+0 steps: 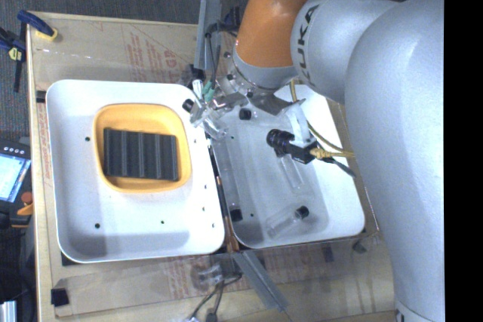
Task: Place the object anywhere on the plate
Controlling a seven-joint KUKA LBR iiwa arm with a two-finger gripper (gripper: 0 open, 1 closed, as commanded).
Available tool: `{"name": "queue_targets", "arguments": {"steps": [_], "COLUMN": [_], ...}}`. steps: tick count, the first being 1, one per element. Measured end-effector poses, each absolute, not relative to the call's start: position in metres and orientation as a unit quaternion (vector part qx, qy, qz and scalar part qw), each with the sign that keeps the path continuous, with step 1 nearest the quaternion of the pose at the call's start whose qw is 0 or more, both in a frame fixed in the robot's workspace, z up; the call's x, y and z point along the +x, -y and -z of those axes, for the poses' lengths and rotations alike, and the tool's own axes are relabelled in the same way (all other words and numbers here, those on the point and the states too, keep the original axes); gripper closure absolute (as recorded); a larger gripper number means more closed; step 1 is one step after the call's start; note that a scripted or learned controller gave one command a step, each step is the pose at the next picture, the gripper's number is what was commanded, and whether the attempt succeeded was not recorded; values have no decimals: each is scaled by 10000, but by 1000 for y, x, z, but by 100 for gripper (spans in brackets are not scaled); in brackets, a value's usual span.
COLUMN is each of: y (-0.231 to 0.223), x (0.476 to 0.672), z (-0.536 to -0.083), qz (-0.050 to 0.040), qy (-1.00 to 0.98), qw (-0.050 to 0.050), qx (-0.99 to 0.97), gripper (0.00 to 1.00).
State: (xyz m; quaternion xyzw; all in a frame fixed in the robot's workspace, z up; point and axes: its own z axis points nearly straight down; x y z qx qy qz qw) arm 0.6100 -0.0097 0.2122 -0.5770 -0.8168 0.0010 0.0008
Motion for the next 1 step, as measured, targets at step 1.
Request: {"name": "queue_targets", "arguments": {"steps": [1], "y": [10], "x": [610], "z": [-212], "qz": [-10], "qy": [8167], "qw": [6], "qx": [-5771], "gripper": [0]}}
